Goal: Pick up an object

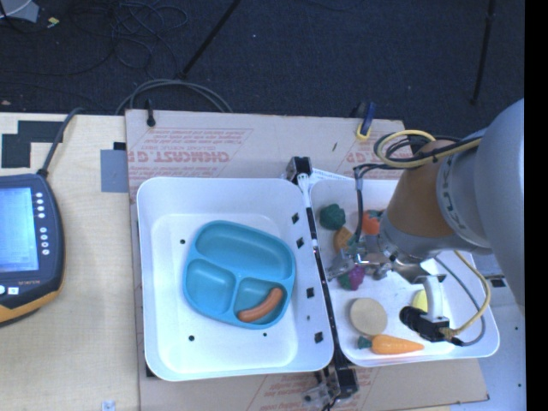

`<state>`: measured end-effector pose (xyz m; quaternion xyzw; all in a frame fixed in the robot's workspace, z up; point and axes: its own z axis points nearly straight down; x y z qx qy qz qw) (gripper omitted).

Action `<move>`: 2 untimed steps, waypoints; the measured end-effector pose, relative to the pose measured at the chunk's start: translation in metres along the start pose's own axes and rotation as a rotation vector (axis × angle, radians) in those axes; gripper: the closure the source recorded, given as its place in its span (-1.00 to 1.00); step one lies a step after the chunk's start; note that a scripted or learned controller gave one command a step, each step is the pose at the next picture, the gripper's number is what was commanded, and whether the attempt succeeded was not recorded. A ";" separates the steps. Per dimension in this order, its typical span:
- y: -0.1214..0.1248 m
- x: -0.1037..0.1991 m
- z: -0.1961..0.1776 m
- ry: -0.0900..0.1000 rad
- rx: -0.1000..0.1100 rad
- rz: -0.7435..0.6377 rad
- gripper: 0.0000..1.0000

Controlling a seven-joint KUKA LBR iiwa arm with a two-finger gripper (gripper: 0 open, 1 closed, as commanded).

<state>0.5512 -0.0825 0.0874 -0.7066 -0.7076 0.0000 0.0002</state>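
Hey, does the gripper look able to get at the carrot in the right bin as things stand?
Probably yes. The carrot lies uncovered near the right bin's front edge, beside a tan disc. The gripper sits over other small items farther back in the same bin, with nothing lying over the carrot.

One fixed overhead camera, slanting down on both white bins [224, 197], arm [467, 191] entering from right.

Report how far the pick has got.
Done: the arm has reached into the right bin, with the claw low among the small toys near the divider. In hand: nothing I can confirm; the grasp is hidden. Left: lifting something. The carrot and tan disc lie untouched, and the sausage sits in the blue tray.
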 end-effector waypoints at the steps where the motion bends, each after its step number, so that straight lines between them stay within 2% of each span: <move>1: -0.002 -0.001 -0.010 0.001 0.005 0.000 1.00; 2: 0.013 0.056 -0.105 0.001 -0.004 -0.004 1.00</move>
